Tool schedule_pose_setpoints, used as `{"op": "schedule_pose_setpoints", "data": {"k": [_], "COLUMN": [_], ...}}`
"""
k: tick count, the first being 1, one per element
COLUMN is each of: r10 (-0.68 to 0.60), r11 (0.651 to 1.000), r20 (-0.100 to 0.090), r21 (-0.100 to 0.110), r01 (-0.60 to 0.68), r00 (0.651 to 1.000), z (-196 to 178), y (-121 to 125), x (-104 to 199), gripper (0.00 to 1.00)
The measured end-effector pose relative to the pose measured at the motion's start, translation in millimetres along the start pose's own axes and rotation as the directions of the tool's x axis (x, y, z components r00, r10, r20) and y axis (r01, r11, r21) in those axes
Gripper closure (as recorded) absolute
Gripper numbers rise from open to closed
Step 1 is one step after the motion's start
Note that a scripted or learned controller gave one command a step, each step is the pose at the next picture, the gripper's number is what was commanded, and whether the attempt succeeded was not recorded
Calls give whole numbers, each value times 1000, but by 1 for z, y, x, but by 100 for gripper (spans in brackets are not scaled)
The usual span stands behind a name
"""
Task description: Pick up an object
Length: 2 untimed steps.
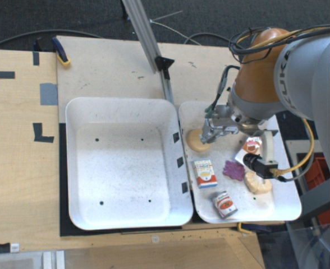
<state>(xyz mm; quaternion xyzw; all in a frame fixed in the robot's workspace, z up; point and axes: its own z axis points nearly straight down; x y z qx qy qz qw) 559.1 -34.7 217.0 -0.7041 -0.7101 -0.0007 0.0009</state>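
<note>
My gripper (208,134) hangs over the upper left part of the right bin (291,206), its tips right at a tan round cookie-like object (196,142). Below it lie a small white and orange box (205,173), a purple toy (233,170), a red and white can (225,204), a tan bread-like piece (258,183) and a red and white item (252,145) beside the arm. Nothing shows between the fingers.
The left bin (120,161) lies beside the right one. A metal pole (148,35) slants down to the bins' shared corner. A black cable connector (255,165) sits over the right bin. A blue and yellow clamp (60,51) rests on the bench's far left.
</note>
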Motion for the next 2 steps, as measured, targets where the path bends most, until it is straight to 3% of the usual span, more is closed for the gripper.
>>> {"op": "schedule_pose_setpoints", "data": {"k": [2], "r10": [1], "r11": [1000], "r20": [1], "r21": [2], "r01": [-1], "r00": [1000], "z": [0], "y": [14], "x": [116], "gripper": [100]}}
